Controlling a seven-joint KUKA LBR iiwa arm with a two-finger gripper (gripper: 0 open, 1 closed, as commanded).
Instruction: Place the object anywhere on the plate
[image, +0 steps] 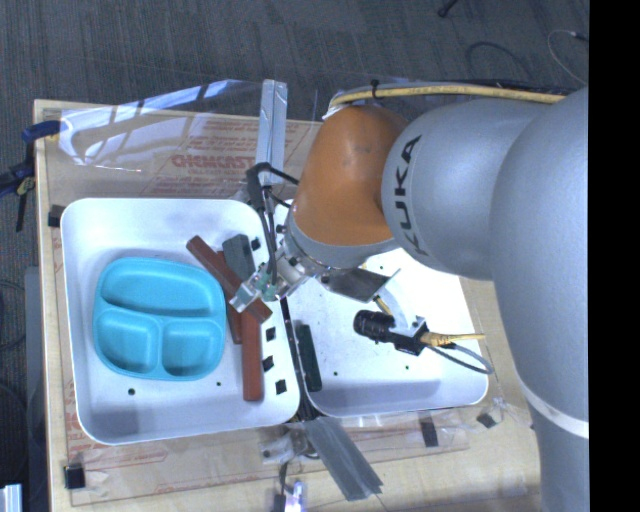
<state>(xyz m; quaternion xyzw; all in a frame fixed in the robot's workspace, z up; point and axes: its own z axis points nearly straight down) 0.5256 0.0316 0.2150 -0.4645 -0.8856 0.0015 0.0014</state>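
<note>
The two-finger gripper (262, 287) hangs low in the left shallow white bin (150, 410), over a slanted reddish-brown flat bar (212, 260). The bar lies on the bin floor just right of the light blue three-compartment plastic plate (160, 320), not on it. A small dark grey block (237, 254) rests beside the bar, and a second reddish-brown bar (250, 365) lies below. Whether the gripper is clenched or released cannot be told.

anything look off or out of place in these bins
The brown angled piece lies askew in the left bin, beside the blue plate rather than on it, with the gripper over its bend. A dark strip lies along the inner wall of the right bin. Nothing looks spilled or broken.
</note>
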